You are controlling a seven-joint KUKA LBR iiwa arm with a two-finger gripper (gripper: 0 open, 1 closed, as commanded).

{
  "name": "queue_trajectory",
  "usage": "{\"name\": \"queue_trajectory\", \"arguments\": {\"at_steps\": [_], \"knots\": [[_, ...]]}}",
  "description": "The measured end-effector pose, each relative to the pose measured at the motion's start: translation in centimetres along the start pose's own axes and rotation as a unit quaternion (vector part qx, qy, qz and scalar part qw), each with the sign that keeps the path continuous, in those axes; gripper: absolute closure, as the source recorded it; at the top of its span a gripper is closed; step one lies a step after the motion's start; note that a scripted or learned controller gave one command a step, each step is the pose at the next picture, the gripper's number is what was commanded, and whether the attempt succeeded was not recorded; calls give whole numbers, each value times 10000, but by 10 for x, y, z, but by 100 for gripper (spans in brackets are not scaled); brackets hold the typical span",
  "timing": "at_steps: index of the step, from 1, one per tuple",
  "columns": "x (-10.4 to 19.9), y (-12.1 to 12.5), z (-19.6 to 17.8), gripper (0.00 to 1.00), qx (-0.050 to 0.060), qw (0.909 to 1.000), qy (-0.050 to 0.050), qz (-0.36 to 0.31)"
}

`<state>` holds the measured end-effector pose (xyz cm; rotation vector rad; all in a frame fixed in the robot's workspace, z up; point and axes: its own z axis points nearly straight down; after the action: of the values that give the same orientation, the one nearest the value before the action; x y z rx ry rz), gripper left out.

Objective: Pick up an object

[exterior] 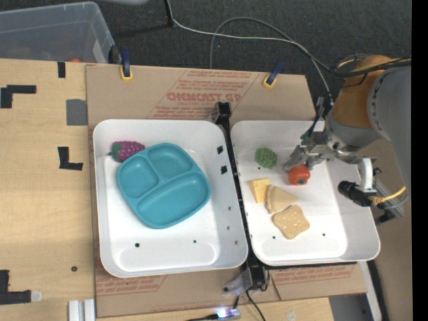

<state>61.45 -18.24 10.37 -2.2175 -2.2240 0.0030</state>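
Tomato [299, 174], small and red, lies in the right bin [354, 246], toward its upper middle, and my pincer [301, 158] is down right over it, tips at its top edge. I cannot tell whether the tips are spread or closed, nor whether they have it; the view is too small there. I judge this the reach-and-grasp step: next I must settle both tips either side of the tomato, close, then lift straight up. It looks round, so it may roll out. Room is fair: the green piece [265, 157] sits to the left, well apart, the cheese [259, 190] and bread [290, 221] lie below-left, near but not touching. The bin's far wall is close above, the right side is bare. The blue plate [164, 184] fills the left bin [134, 259].
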Motion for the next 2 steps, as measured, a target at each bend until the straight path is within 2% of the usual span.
{"name": "queue_trajectory", "arguments": {"at_steps": [2], "knots": [[8,5,-99,100,-29,10000,-1,5]]}}
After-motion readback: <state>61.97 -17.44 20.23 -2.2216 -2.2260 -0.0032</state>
